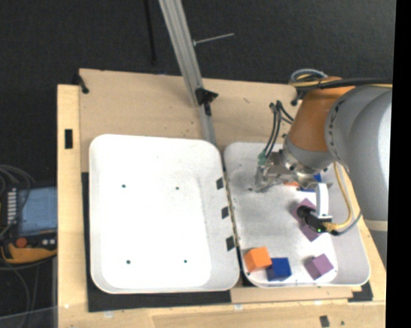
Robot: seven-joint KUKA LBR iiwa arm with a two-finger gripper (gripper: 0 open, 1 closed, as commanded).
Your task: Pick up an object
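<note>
The gripper [262, 182] hangs low over the bare upper-left floor of the right bin [249, 158]; I cannot tell its state from this angle. Candidates sit toward five o'clock from it: orange block [258, 258], blue block [279, 269], purple block [318, 265]. Best choose the purple block, probably freest, centre above it, then descend.

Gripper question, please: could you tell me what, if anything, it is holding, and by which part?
Nothing shows between the fingers of the gripper, which hangs over bare floor of the right bin.
</note>
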